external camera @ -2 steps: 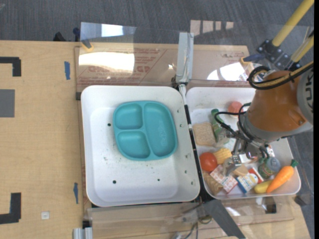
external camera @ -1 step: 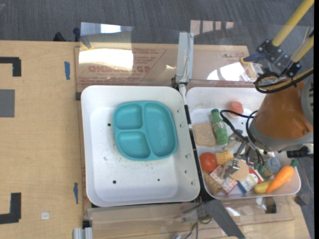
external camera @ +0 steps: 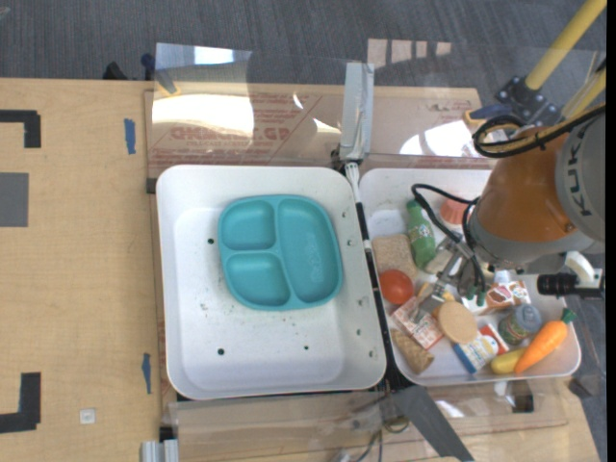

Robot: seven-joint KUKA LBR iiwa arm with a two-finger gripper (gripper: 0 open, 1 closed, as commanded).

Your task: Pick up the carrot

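right bin (external camera: 568, 369) holds carrot (external camera: 542, 345); left bin (external camera: 183, 258) holds teal plate (external camera: 280, 252).

Grey carpet floor (external camera: 289, 8) behind a tan wooden bench (external camera: 67, 258) — glare on clear plastic sheeting (external camera: 207, 114).

- The divided plate (external camera: 280, 251) lies in the left bin (external camera: 183, 258).
- The carrot (external camera: 542, 345) lies in the right bin (external camera: 568, 362), near its front right corner.
- The gripper (external camera: 452, 279) hangs over the right bin, left of the carrot.
- The tomato (external camera: 396, 284) lies left of the gripper, with the bottle (external camera: 421, 236) behind it.
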